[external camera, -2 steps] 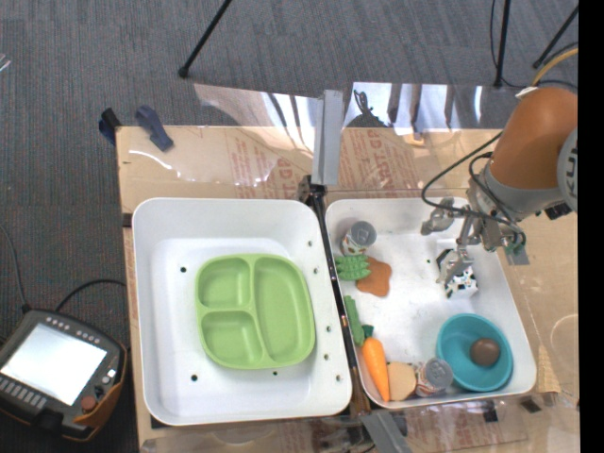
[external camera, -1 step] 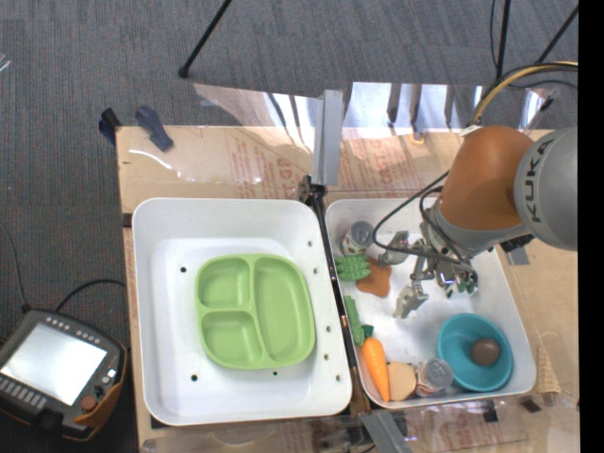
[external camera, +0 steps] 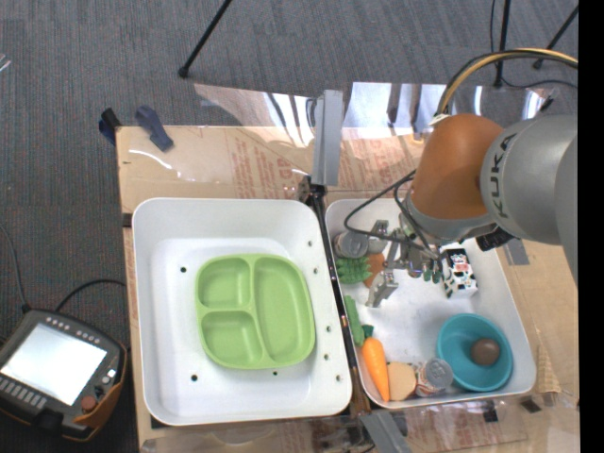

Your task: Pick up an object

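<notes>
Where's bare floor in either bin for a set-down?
Left bin: bare white strip all around the green divided plate, widest toward the far edge. Right bin: one open patch mid-floor, between the gripper, blue bowl and carrot. Crowded along its left wall and near edge.

Green tray point(external camera: 255, 311) matt plastic; white bins point(external camera: 160, 243) smooth, slightly glossy; bench point(external camera: 245, 154) dull brown cardboard.

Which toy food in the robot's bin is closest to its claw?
The green leafy vegetable, left of the gripper. The carrot and the tan slice lie at the bin's front.
</notes>
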Controlling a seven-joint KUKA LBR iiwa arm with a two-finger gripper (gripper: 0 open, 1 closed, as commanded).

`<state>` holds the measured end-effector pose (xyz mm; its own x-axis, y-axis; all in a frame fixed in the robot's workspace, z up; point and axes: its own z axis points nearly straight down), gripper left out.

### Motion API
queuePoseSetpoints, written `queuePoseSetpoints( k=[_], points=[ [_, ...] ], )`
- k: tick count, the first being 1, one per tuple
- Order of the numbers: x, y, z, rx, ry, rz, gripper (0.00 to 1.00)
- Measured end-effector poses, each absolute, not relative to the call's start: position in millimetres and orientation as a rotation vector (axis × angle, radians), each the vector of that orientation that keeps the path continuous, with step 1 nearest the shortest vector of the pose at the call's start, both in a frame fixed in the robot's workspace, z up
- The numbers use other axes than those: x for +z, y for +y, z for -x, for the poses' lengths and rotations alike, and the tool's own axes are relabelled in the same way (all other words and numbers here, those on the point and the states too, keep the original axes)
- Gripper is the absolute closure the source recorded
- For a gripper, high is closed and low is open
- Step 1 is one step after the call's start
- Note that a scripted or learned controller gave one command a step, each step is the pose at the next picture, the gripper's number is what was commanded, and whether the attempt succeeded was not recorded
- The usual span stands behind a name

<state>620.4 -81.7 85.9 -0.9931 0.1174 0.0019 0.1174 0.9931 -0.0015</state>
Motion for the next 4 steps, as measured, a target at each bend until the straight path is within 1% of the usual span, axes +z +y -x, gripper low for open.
queuePoseSetpoints(
  k=[1, 2, 3, 4],
  points=[
    [85.4, -157.6, -591.9, -0.001, -3.138, 0.049, 0.0],
    [85.2, -106.6, -606.9, -0.004, -3.131, 0.245, 0.0],
    [85.9, -184.8, -560.1, -0.004, -3.129, 0.291, 0.0],
    [85.5, -98.3, -559.3, -0.006, -3.131, 0.234, 0.0]
  ],
)
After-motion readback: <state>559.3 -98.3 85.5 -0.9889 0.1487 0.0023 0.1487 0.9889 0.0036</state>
